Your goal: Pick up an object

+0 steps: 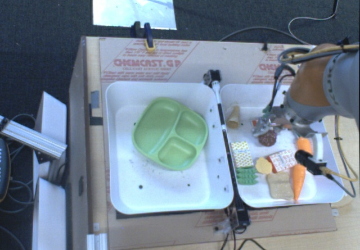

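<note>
Whether the jaws are open or shut cannot be told; the gripper point(269, 122) hangs low in the right bin point(247, 201), above a dark round item point(268, 139). Going left to right: a green tray point(170, 132) lies in the left bin point(126, 187); then a cone point(233, 115), checkered piece point(242, 154), toast point(278, 185) and carrot point(298, 176).

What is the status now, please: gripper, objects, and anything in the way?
Gripper low in right bin, finger state unclear. Nothing seen held. Brown round piece just below it; carrot and toast nearby. Green plate in left bin.
</note>
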Tool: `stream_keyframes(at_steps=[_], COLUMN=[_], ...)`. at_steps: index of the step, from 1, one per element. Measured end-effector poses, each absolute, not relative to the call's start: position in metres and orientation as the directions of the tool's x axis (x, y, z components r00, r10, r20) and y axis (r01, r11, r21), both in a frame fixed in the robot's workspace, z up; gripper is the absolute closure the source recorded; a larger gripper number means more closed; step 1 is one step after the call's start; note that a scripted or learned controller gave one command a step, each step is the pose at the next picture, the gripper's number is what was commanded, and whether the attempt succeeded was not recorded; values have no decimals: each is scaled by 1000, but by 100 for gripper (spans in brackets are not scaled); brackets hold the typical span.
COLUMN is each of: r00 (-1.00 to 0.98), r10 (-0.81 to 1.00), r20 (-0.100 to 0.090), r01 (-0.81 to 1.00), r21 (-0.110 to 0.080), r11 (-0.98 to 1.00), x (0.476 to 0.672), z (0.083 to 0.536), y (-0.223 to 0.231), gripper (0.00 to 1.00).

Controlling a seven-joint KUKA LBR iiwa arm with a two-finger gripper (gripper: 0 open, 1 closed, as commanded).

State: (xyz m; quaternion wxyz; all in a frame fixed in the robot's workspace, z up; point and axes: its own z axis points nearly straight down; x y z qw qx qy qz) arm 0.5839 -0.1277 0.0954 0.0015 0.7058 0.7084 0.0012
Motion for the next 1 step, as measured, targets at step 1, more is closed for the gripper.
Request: stream_keyframes(at_steps=[1], r00=[-4], r10=[1000], r20=[1], r01=[1000], r21=[3], r11=[4], x=[553], z=[185], y=[-51], gripper=[100])
